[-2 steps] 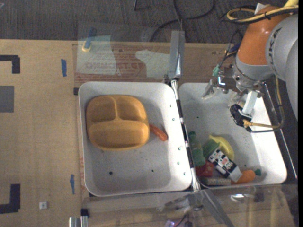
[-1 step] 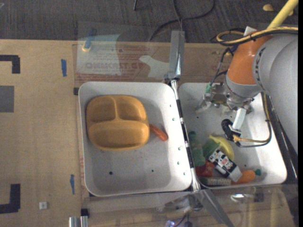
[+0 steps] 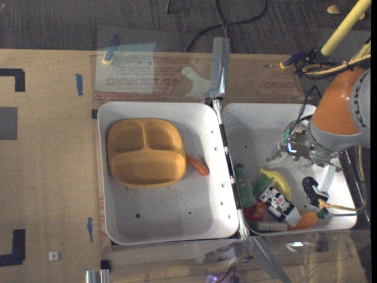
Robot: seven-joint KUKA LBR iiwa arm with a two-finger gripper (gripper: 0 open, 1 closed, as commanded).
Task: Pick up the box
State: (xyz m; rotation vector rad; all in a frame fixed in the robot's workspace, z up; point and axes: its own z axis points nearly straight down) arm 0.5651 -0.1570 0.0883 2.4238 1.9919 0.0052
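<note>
The box (image 3: 277,204) is small, white with black and red print, and lies tilted near the front edge of the right bin (image 3: 253,122). Toys crowd around it: a yellow one (image 3: 279,180) behind it, green ones (image 3: 250,188) to its left and an orange one (image 3: 306,220) to its right. My gripper (image 3: 290,150) hangs over the middle of the right bin, behind the box and slightly to its right, apart from it. Nothing shows between its fingers.
In the left bin (image 3: 177,217) lie a yellow-orange divided plate (image 3: 145,151) and a small orange carrot-like toy (image 3: 198,165) at the plate's right edge. A metal divider (image 3: 225,158) separates the bins. Cables (image 3: 235,5) and a yellow pole (image 3: 347,19) lie beyond the bench.
</note>
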